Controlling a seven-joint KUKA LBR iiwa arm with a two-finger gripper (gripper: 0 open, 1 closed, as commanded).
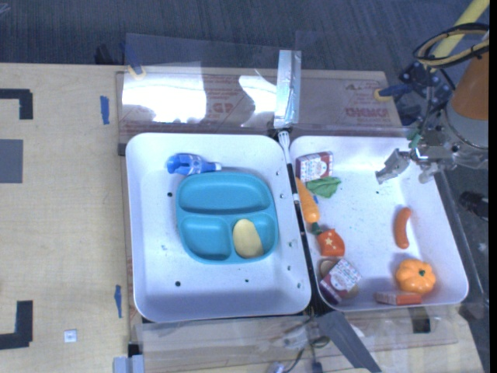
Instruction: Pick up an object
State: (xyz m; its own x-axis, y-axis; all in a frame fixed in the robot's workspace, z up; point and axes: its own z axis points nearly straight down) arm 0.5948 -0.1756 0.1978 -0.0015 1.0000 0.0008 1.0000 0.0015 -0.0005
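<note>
From the right, the arm reaches over the right bin [458,274] near its far right corner, the gripper [407,166] hanging low with its fingers spread and nothing between them. Bare floor lies beneath it and toward the bin's middle. A sausage [401,228] lies near the right edge, a small pumpkin [414,275] in the near right corner. A carrot [308,205], a strawberry [331,242] and packets crowd the left edge. In the left bin [147,231], a blue tray [225,212] holds a yellow lemon [247,238].
</note>
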